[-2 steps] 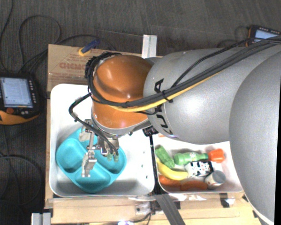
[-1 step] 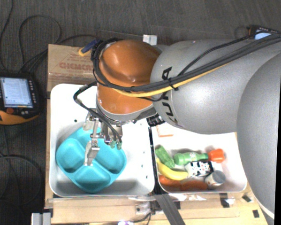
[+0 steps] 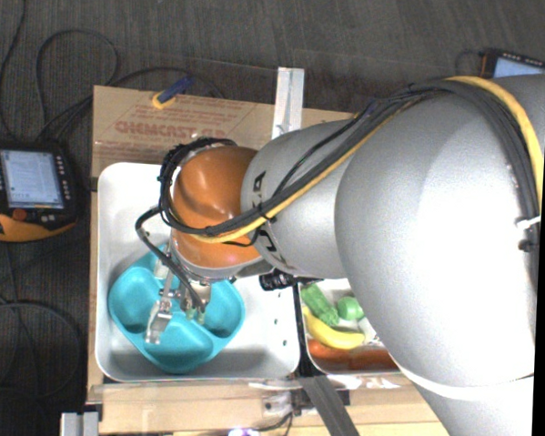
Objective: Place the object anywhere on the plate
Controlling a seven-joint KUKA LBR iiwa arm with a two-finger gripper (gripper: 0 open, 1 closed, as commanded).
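2 shallow white plastic bins sit on the bench: the left bin [image 3: 116,250] around the hand [image 3: 172,312], the right bin [image 3: 342,285] beside it. Under the hand lies 1 turquoise divided plastic plate [image 3: 136,306]. Right of the hand show 1 yellow toy banana [image 3: 332,335], 2 green toy vegetables [image 3: 332,307] and 1 orange-red toy piece [image 3: 356,358].

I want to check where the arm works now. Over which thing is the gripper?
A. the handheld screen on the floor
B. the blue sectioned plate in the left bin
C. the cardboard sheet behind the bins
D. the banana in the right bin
B: the gripper hangs directly over the blue sectioned plate in the left bin.
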